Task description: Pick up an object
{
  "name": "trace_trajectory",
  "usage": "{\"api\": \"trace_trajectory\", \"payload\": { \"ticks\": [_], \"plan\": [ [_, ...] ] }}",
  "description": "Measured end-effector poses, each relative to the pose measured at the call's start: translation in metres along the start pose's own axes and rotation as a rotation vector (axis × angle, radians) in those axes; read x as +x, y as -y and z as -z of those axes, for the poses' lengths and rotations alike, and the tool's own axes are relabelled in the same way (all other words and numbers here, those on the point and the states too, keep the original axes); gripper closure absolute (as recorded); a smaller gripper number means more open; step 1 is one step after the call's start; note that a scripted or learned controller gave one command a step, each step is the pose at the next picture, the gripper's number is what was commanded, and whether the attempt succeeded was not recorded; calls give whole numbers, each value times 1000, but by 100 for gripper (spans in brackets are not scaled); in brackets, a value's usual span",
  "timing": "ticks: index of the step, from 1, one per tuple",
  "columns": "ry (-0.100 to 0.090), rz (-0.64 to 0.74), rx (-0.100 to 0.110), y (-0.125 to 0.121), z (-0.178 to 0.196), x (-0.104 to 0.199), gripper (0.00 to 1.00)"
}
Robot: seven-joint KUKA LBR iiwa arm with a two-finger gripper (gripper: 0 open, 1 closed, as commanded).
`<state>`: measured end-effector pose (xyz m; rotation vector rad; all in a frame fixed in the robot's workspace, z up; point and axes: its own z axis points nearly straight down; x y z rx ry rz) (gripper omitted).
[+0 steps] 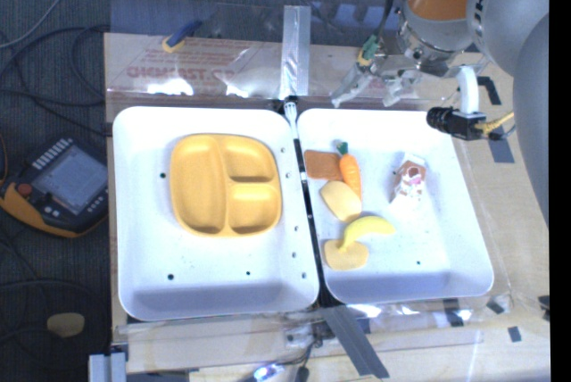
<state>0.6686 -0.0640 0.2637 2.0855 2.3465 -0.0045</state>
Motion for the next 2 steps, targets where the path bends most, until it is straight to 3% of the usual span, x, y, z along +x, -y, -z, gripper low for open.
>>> {"api": "trace_trajectory", "payload": {
  "ticks": [1, 2],
  "plan": [
    [-2, 18, 2, 43, -81, -7, 0],
    [0, 122, -1, 38, -44, -61, 0]
  ]
}}
